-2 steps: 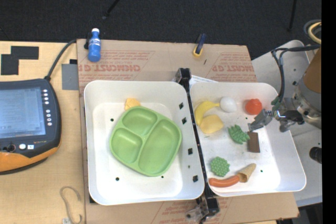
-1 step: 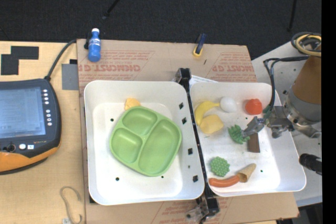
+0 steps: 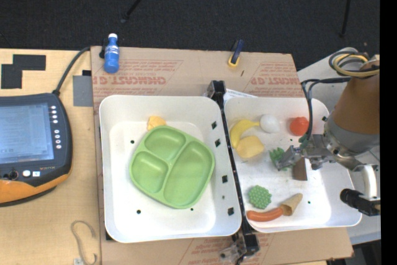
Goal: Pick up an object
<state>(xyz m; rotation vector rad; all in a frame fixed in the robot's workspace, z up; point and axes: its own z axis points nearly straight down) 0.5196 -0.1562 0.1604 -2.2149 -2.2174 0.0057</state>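
A cardboard-covered worktop (image 3: 186,68) carries two white bins. In the right bin (image 3: 338,211) the pincer (image 3: 296,161) hangs low beside a green leafy toy (image 3: 277,156); whether it is wide or narrow I cannot tell. Left of the pincer lie a banana (image 3: 240,128) and a lemon (image 3: 250,147).

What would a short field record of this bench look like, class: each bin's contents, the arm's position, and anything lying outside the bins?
left bin: green divided plate, small yellow piece at its far edge
right bin: banana, yellow fruit, white egg, tomato, broccoli, sausage, ice cream cone
hand: low in right bin, beside a dark green item
outside bins: blue bottle, tablet
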